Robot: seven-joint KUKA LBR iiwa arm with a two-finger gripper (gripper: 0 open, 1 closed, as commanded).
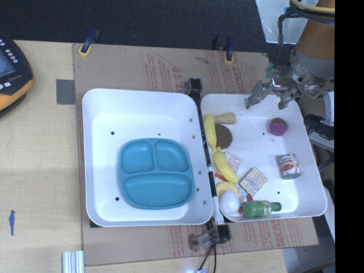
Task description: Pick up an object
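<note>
My gripper [268, 101] hangs over the back edge of the right bin [310, 152], its two fingers spread apart with nothing between them. Just in front of it, to the right, lies a small purple object [278, 126]. Further forward sits a red and white can [289, 166]. Along the bin's left side lie a yellow banana [210, 129], a brown round item [223, 136], a beige piece [226, 118], a second yellow banana-like piece [225, 165], a patterned packet [252, 181], a white egg [229, 202] and a green bottle [259, 209].
The left bin [102, 112] holds a blue divided plate [156, 172]. A black clamp [194, 86] sits between the bins at the back, and another clamp [207, 238] at the front. A yellow and black device [10, 73] lies at the far left of the bench.
</note>
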